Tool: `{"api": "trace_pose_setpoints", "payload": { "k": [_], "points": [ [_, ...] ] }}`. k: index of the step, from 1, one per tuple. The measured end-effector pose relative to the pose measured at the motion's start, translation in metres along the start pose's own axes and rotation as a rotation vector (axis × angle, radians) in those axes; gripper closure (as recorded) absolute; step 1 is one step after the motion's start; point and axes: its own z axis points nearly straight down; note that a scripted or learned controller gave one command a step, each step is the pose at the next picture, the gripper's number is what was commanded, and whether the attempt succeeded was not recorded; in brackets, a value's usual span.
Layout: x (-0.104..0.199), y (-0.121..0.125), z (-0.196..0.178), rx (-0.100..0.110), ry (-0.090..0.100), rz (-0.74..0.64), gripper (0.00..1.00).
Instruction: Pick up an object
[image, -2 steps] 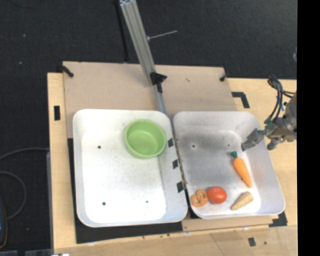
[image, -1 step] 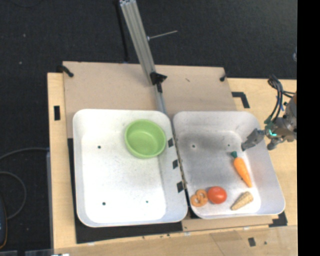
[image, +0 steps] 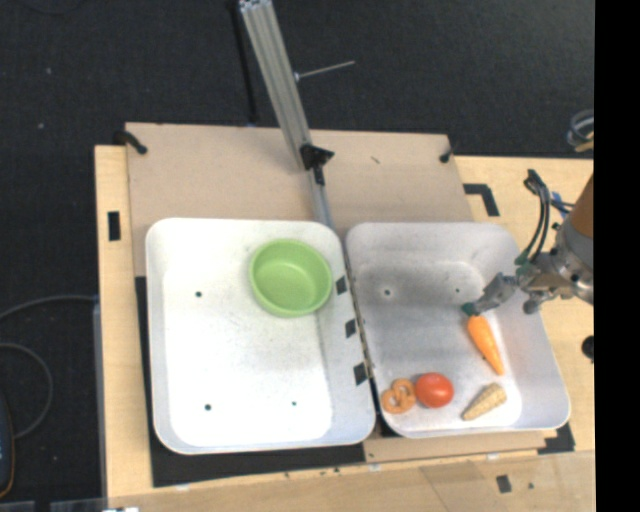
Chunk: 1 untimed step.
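Note:
In the right bin (image: 420, 260) an orange carrot (image: 486, 341) lies at the right side, pointing toward the front. A red tomato (image: 433, 389), an orange pretzel-shaped piece (image: 399, 397) and a pale corn-like piece (image: 484, 402) rest along the front wall. My gripper (image: 512, 294) hangs over the bin's right edge, just above the carrot's upper end. One dark finger (image: 492, 295) slants down-left toward the carrot and another (image: 531, 301) stands to its right. The fingers are spread apart with nothing between them.
A green bowl (image: 290, 278) sits in the left bin (image: 200, 360) near its back right corner. A metal rail (image: 285, 100) slants down from the top to the gap between the bins. Cables (image: 545, 215) hang by the arm at the right.

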Motion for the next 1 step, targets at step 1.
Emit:
{"api": "trace_pose_setpoints", "payload": {
  "k": [1],
  "points": [
    [0.002, 0.0075, 0.0466, 0.0, 0.0, 0.0, 0.0]
  ]
}}
